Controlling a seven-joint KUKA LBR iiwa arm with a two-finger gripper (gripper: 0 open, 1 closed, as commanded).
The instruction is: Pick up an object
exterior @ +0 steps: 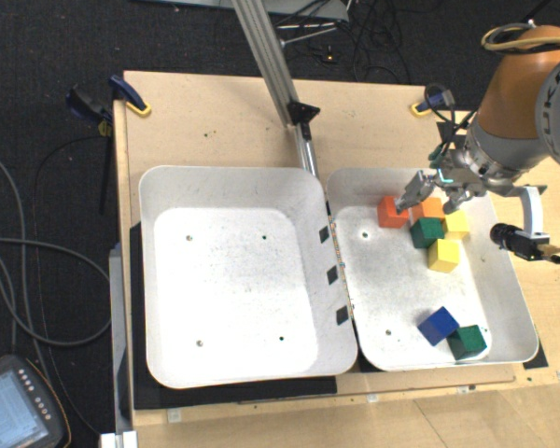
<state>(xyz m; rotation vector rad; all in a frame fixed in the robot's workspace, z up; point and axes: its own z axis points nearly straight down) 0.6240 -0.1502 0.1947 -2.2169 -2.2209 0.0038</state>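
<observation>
I am reaching in from three o'clock, my grey arm (527, 82) with its orange band bending down over the far end of the right bin (504, 292). My wrist is tilting toward nine o'clock, so my gripper (436, 194) is hanging low over a huddle of blocks at the bin's twelve o'clock end. My fingers are standing spread apart, one prong slanting toward the red-orange block (390, 213) and the other toward the yellow side; nothing is sitting between them as far as I can make out, though the tips are blurring into the blocks below.

The cluster is lying just beneath me: the red-orange block at nine o'clock of my fingertips, an orange block (430, 207) right under them, a green block (426, 231) touching it at six o'clock, a small yellow block (456, 223) at four o'clock and a larger yellow block (443, 255) beyond the green one. These are near-cubes, so no long axis is showing; their edges are sitting skewed to the bin walls.

Well apart, toward six o'clock, a blue block (438, 325) and a dark green block (468, 342) are resting side by side. The left bin (159, 250) is lying at nine o'clock.
</observation>
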